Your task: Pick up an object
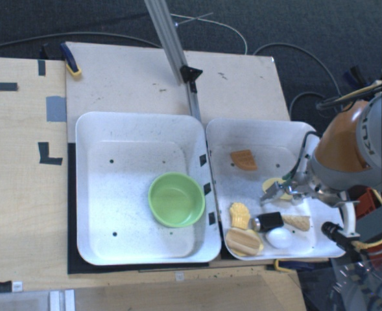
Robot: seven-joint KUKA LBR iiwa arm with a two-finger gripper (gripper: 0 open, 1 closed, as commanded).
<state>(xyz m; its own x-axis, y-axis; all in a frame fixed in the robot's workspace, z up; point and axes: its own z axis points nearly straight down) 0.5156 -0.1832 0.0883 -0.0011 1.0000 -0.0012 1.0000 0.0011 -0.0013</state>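
Note:
My gripper [280,192] hangs low over the right side of the right bin [262,129], with the grey and orange arm [346,144] behind it. A yellow object [270,185] lies right at its tip, partly covered by it. Just below it sit a black object [267,222] and a tan wedge [298,223]. A yellow corn-like piece [240,215], a bread roll [244,241] and a white egg-like object [280,238] crowd the bin's near edge. An orange-brown slice [243,159] lies alone toward the back.
The left bin [96,173] holds a green bowl [176,199] near its right wall. A metal pole [168,28] slants in from the top, ending at the bins' dividing edge. Cables [307,96] lie on the dark floor at right.

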